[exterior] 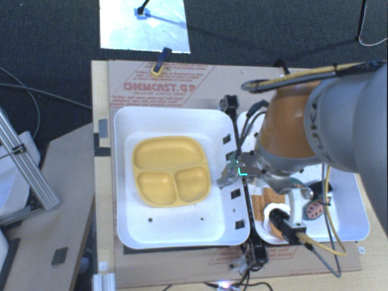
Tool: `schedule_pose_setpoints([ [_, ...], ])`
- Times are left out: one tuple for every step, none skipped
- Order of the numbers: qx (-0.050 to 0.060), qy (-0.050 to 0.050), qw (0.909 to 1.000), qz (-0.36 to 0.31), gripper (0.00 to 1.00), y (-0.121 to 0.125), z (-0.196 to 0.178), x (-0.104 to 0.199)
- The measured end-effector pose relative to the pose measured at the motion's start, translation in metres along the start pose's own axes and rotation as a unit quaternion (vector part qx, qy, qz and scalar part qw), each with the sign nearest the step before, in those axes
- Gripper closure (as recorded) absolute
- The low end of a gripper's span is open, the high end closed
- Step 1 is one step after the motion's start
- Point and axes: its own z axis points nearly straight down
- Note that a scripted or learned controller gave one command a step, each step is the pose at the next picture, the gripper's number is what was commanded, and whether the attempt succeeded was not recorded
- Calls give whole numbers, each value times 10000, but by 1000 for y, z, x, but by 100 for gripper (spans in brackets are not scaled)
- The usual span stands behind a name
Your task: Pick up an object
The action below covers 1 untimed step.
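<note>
A yellow three-compartment plate [171,169] lies in the left white bin [138,232]. In the right bin [351,223], near its front left corner, lie a tan waffle-patterned piece [265,200], a white ring-shaped object with an orange item across it [277,220], and a small pinkish speckled object [314,208]. My gripper [233,174] hangs over the divide between the two bins, just right of the plate and a little behind the waffle piece. The arm's orange band and grey wrist hide much of the right bin.
A cardboard sheet with red lettering [159,86] lies under the bins. A reflective square sheet [144,17] lies on the dark floor behind. Cables [327,247] trail across the right bin's front. A metal frame [24,162] stands at the left.
</note>
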Motion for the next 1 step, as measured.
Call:
schedule_pose_setpoints([
  [-8, 4, 10000, -17, 100, 1, -11, 0],
])
